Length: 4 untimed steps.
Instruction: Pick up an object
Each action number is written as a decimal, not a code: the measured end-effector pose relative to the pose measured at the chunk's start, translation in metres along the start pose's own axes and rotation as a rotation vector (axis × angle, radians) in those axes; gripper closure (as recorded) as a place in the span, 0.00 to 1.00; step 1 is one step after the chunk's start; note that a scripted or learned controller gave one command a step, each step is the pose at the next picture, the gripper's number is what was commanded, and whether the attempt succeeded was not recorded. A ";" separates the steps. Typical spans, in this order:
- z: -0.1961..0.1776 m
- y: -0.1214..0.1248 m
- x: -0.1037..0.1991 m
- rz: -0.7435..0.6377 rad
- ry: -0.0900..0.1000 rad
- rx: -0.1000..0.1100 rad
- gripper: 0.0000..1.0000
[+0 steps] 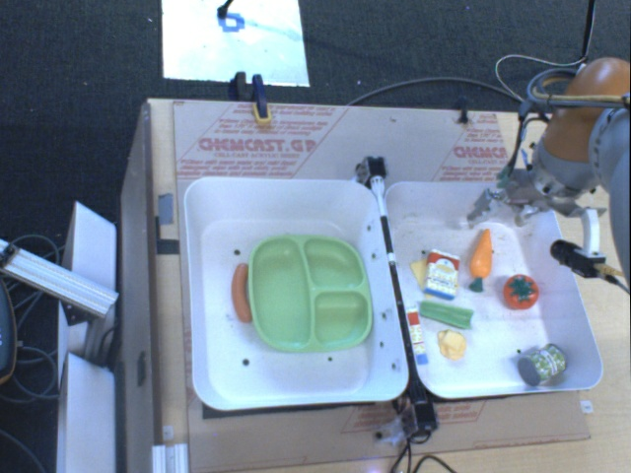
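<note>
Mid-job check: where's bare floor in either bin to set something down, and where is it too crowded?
Left bin: bare strips beyond the green tray and along the near wall; the sausage crowds the tray's left side. Right bin: bare far-left corner and a near patch between the yellow piece and the can. The middle, carrot to tomato, is crowded.

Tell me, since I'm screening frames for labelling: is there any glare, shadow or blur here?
Camera view: the shiny white sheet on the dark floor glares and washes out; both shallow white bins are evenly lit with only soft shadows under the green divided plate; the orange plastic carrot is sharp, while the two-finger gripper looks slightly smeared.
</note>
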<state>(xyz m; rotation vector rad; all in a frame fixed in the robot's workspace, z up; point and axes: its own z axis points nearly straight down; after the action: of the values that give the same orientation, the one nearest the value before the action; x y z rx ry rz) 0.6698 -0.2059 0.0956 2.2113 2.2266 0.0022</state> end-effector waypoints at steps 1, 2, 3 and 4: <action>0.011 0.000 0.028 0.003 0.002 0.001 0.00; 0.010 0.000 0.036 0.002 0.001 0.002 0.00; 0.011 0.000 0.044 0.002 0.001 0.002 0.00; -0.001 0.001 0.043 0.000 0.000 -0.002 1.00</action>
<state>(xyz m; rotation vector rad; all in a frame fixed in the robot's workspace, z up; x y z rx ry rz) 0.6702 -0.1626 0.0967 2.2106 2.2248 0.0042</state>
